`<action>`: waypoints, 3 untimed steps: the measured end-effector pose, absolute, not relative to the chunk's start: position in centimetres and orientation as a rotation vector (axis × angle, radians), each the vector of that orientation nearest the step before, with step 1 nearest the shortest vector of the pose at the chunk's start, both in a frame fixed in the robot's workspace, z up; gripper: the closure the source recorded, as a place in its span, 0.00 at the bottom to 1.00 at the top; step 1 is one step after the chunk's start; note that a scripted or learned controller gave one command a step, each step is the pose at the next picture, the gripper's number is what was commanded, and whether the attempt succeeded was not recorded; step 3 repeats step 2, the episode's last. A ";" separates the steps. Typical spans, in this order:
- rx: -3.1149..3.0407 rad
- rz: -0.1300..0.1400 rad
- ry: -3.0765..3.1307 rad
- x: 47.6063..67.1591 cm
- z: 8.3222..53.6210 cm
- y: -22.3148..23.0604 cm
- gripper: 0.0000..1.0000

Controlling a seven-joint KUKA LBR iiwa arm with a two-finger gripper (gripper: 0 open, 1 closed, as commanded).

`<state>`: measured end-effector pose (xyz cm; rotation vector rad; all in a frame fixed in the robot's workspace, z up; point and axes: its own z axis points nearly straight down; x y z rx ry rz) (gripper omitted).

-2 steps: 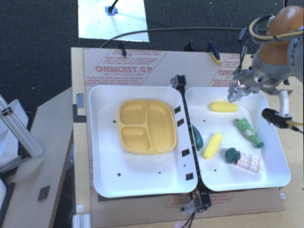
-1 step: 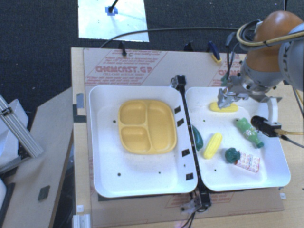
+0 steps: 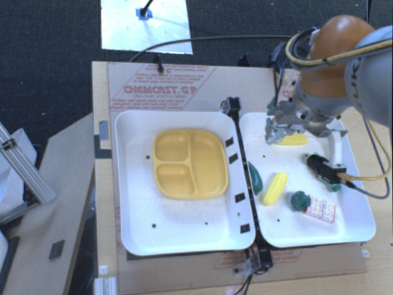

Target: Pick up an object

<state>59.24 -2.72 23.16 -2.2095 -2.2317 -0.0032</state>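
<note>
My gripper (image 3: 278, 132) hangs low over the back of the right bin (image 3: 359, 226), reaching in from the right. A yellow corn-like piece (image 3: 295, 140) lies just to its right, partly hidden by the gripper body. Whether the two touch is unclear. Further forward lie a yellow corn cob (image 3: 275, 188), a dark green toy (image 3: 299, 200), a white and red patterned packet (image 3: 321, 209) and a green piece (image 3: 254, 179) against the bin's left wall.
The left bin (image 3: 138, 226) holds a yellow divided plate (image 3: 188, 163). A black-marked ridge (image 3: 242, 183) separates the two bins. The bench's wooden edge shows on the left, and a pale sheet lies on the dark floor at the back.
</note>
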 end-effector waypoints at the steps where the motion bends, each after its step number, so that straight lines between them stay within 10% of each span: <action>1: -2.210 -0.001 -2.230 56.8 23.6 1.8 1.00; 3: -2.209 0.000 -2.230 54.8 23.7 6.2 1.00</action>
